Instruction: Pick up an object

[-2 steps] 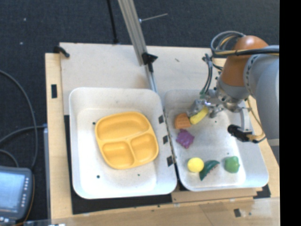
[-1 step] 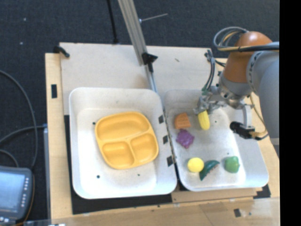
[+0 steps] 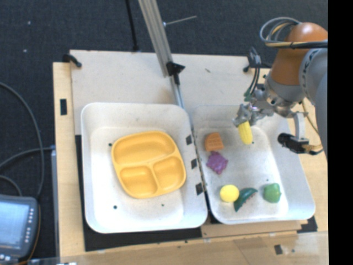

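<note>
the two-finger gripper (image 3: 245, 120) is over the far end of the right-hand shallow white bin (image 3: 287, 173), and a small yellow corn-cob-shaped toy (image 3: 245, 132) hangs right at its fingertips, top end pinched between them — so it's closed on the corn. the cob points down and slightly toward us, its lower end over the bin floor; whether it touches the floor, i can't tell. just left of it, apart, sits a small orange block-like toy (image 3: 214, 142), and nearer us a purple crumpled-looking piece (image 3: 217, 162). along the near end — a yellow round lemon-like toy (image 3: 229, 193), a dark green pointed pepper-like piece (image 3: 244, 198) touching it, and a green round toy (image 3: 271, 192). the left-hand shallow white bin (image 3: 96, 203) holds a yellow plastic tray with three compartments (image 3: 148, 163).
</note>
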Controlling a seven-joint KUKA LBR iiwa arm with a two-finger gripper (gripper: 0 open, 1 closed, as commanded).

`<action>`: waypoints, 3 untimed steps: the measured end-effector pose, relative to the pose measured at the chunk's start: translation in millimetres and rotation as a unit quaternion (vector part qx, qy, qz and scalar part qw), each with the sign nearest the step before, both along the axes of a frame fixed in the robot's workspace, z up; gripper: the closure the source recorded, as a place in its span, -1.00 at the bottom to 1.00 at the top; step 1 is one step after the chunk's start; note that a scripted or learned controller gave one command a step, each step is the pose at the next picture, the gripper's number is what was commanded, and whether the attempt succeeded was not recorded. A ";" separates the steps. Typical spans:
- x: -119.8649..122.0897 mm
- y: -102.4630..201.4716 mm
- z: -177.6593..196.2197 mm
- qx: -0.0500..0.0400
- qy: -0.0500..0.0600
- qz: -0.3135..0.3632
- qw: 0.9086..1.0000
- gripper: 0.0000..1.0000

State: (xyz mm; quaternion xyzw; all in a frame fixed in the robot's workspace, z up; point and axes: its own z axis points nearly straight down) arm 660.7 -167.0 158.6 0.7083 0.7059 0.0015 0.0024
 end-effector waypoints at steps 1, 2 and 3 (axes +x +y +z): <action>1.6 7.7 49.6 0.000 -0.001 0.003 1.000 1.00; 2.4 6.4 67.8 0.000 0.001 0.003 1.000 1.00; -15.8 59.2 80.7 0.001 0.002 0.005 1.000 1.00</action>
